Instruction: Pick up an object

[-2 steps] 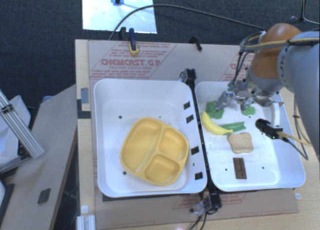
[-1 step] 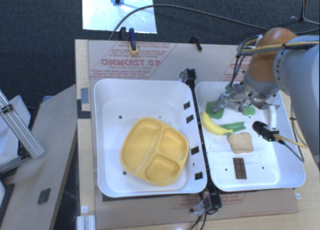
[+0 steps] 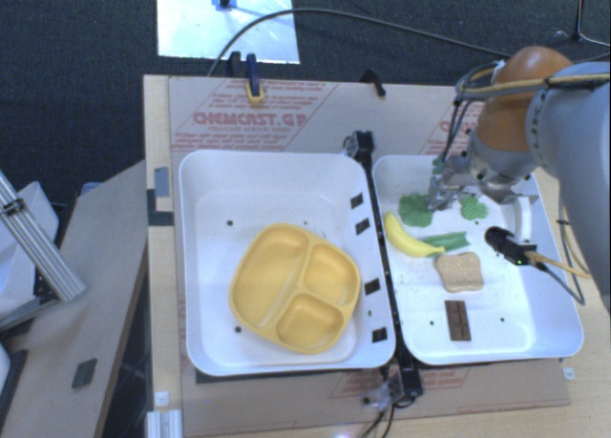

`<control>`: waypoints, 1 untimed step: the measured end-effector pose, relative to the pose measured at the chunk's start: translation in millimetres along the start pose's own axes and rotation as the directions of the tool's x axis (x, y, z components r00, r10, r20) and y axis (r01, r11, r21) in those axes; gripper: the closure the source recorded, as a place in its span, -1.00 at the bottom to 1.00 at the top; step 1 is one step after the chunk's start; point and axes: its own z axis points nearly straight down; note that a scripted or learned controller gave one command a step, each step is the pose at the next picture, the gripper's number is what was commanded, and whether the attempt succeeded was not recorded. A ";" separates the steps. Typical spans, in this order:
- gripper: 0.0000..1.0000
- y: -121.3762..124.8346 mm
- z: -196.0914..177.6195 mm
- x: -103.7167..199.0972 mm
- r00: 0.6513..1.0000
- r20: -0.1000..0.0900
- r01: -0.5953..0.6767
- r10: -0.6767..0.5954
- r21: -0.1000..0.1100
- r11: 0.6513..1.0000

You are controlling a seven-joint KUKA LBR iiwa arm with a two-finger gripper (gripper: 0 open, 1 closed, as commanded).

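The right bin [image 3: 549, 326] holds a yellow banana [image 3: 409, 238], a green pea pod [image 3: 445, 239], a slice of toast [image 3: 459, 272], a brown chocolate bar [image 3: 458, 320] and two green leafy pieces [image 3: 414, 207] [image 3: 474, 207]. My gripper [image 3: 441, 198] is low in the back of this bin, between the two leafy pieces and right beside the left one. Whether it touches either piece is unclear, because the wrist hides its tip. The banana lies just in front of it and to the left.
A yellow divided plate [image 3: 295, 286] lies in the left bin [image 3: 220, 188]. A black divider [image 3: 374, 236] runs between the bins. A black connector with cables [image 3: 506, 243] hangs over the right bin's right side. The grey arm [image 3: 573, 131] covers the back right corner.
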 end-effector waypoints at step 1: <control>1.00 -0.2 -44.4 -4.2 1.000 0.000 -0.002 0.002 -0.001 1.000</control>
